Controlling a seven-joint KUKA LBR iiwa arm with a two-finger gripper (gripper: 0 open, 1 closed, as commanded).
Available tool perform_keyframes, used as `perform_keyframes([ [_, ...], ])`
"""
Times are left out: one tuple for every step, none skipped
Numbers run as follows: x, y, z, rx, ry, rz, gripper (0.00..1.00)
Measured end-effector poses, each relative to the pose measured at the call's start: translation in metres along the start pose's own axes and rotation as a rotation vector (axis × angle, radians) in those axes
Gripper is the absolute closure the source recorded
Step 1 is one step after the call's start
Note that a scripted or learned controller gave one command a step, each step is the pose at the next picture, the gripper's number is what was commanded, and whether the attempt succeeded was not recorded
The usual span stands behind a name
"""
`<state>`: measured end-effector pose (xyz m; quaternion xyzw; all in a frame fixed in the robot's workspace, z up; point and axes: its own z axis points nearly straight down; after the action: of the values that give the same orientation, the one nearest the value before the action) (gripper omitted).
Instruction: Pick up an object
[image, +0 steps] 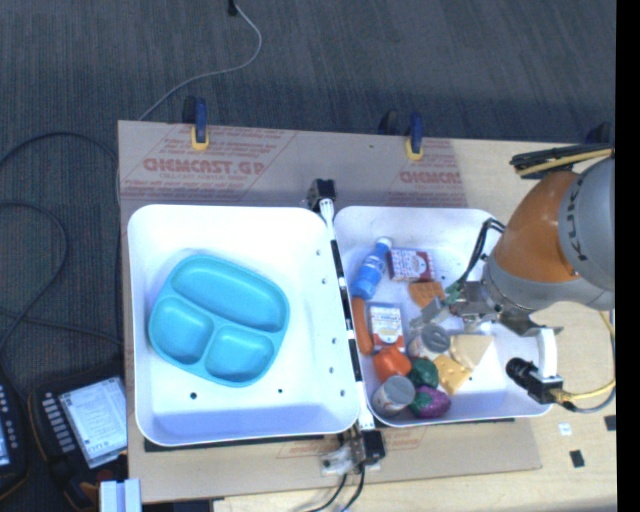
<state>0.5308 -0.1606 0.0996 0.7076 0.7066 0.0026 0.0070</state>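
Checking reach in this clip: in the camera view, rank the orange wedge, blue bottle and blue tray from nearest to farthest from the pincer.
1. Orange wedge, just up-left of the pincer in the right bin.
2. Blue bottle, at that bin's left side.
3. Blue tray, in the left bin.

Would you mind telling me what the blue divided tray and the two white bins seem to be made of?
The blue tray looks like molded plastic with a smooth, slightly glossy finish: uniform color, rounded compartments, soft highlights. The two white bins also look like plastic, judging by their thin rounded rims and even sheen, though the material can't be confirmed.
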Motion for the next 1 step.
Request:
perform_keyframes([
  [-0.0004,0.0006,-0.0098,0.0,-0.001,0.001,1.0],
])
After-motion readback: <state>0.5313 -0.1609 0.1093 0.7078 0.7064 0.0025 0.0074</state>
